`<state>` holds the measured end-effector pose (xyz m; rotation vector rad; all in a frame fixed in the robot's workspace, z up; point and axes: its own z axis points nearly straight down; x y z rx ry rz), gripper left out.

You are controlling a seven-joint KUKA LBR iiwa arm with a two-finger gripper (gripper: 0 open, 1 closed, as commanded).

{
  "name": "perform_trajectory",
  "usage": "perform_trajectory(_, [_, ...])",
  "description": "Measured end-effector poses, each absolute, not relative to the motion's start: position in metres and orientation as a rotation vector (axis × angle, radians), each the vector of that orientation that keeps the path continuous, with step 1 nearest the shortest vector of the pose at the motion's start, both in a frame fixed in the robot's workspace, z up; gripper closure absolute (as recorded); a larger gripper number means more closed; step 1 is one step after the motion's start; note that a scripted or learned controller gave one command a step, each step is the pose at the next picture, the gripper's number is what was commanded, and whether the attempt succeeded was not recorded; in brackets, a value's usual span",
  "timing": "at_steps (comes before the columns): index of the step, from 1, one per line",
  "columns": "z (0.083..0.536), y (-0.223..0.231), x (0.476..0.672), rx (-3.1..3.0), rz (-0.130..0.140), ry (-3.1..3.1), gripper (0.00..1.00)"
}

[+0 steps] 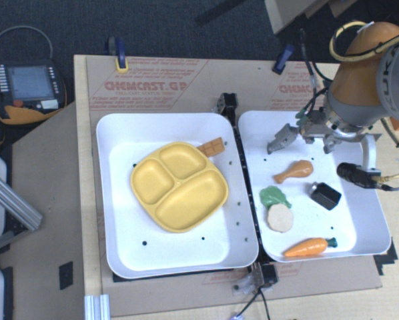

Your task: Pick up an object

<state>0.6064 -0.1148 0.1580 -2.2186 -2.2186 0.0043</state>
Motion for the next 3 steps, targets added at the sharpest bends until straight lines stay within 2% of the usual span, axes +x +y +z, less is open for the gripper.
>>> perform_trajectory(1, [0.115,-0.113,0.612,-2.218,0.004,-2.22,0.0])
perform_trajectory(2, [0.127,-0.113,0.613,-2.221,0.0,-2.221,1.0])
perform_trajectory(3, [0.169,-0.114,0.615,-2.224,-0.003,-2.225,1.0])
